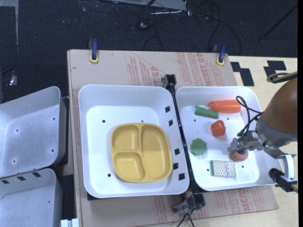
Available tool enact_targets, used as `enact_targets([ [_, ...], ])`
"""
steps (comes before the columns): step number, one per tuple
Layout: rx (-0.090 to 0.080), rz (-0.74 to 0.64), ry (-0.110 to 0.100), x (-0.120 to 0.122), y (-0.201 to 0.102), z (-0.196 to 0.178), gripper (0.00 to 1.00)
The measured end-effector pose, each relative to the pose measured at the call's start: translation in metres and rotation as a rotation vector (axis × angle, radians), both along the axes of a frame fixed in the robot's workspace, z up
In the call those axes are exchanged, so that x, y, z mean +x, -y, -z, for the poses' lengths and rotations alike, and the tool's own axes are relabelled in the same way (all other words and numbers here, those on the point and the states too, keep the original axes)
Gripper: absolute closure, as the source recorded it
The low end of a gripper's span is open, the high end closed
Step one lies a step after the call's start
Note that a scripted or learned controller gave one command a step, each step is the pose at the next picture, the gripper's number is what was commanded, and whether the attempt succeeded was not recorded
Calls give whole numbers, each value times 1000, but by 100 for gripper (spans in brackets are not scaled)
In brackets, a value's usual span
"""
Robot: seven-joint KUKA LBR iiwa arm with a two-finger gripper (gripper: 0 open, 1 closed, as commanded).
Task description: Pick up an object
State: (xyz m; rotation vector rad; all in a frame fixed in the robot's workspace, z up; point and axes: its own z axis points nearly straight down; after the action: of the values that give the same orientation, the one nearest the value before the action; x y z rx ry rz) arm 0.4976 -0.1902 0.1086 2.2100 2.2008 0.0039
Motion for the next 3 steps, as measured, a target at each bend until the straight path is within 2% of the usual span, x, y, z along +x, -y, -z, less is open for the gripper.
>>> enact_targets([
  [1, 13, -7, -15, 8, 4, -46, 100],
  [3, 12, -8, -12, 17, -5, -134, 100],
])
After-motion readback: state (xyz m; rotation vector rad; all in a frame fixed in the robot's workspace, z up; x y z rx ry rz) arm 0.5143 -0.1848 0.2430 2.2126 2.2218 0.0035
